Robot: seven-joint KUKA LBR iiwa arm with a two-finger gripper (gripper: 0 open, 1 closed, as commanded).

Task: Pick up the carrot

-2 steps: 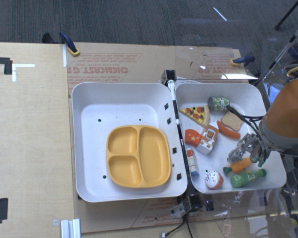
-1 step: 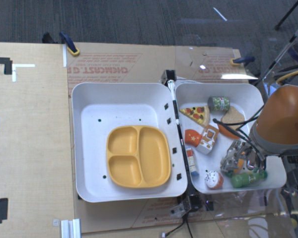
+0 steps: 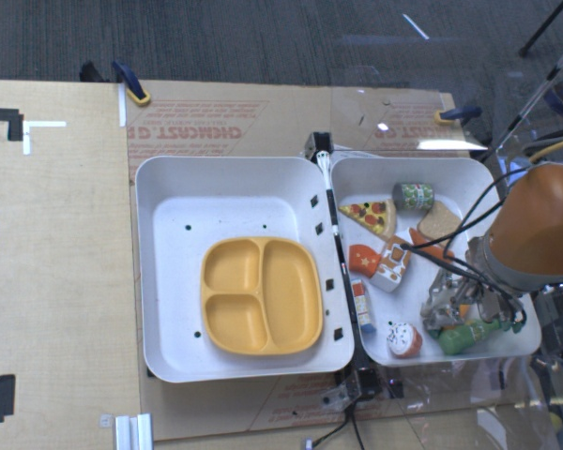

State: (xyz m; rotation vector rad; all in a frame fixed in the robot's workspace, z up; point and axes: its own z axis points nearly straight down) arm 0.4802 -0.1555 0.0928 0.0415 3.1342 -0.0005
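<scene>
The carrot [image 3: 428, 242] is a short orange piece in the middle of the right bin [image 3: 405, 165], between a bread slice [image 3: 439, 220] and a small white carton [image 3: 392, 264]. Black cables cross over part of it. My gripper [image 3: 448, 306] hangs low at the bin's front right, below the carrot and apart from it. It sits just above a green vegetable [image 3: 469, 336]. The arm's orange band [image 3: 542, 218] covers the bin's right side.
The right bin also holds a pizza slice [image 3: 372, 215], a green can [image 3: 414, 195], a red-orange piece [image 3: 361, 259], a small box [image 3: 359, 304] and a white-and-red toy [image 3: 403, 340]. The left bin [image 3: 169, 251] holds a yellow divided plate [image 3: 261, 295].
</scene>
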